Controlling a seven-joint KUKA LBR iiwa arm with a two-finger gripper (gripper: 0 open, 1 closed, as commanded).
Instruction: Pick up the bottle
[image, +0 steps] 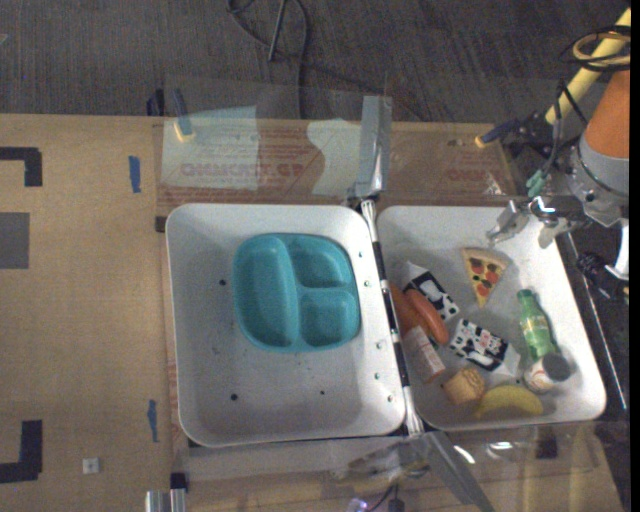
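— Beside the pizza slice (486, 272), just to its right, where does the bottle (535, 325) lie?

— On the floor of the right bin (590, 400), flat on its side, green, well apart from the gripper (527, 217), which hangs over that bin's far edge, above the pizza slice, with its fingers spread and nothing between them.

— Which way does it point?

— Its long axis runs from far to near, leaning slightly rightward; the narrow end looks to lie toward the far side, though that is hard to tell.

— How will it handle?

— Probably light, stiff plastic, smooth and apt to roll. A hold across the middle of the body, fingers square to the long axis, seems safest.
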